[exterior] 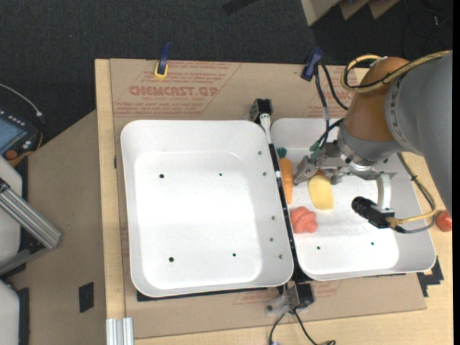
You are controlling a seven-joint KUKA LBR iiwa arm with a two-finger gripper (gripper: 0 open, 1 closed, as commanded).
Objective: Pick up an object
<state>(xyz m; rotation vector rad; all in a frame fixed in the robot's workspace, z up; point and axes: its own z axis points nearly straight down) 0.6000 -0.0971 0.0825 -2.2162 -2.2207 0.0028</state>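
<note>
Left bin (194,207): a shallow white tray on the cardboard sheet (187,77), its floor marked by four dark dots. Right bin (345,261): an orange piece (287,180) lay along the divider at 9 o'clock, a red lump (304,220) sat toward 7 o'clock, and a pale yellow object (321,193) lay near the centre, at 1 o'clock from the red lump. Gripper (325,167): hung just above the yellow object at its 12 o'clock, beneath the orange-banded arm (402,113); whether it was spread or closed, and whether it held anything, could not be told.
</note>
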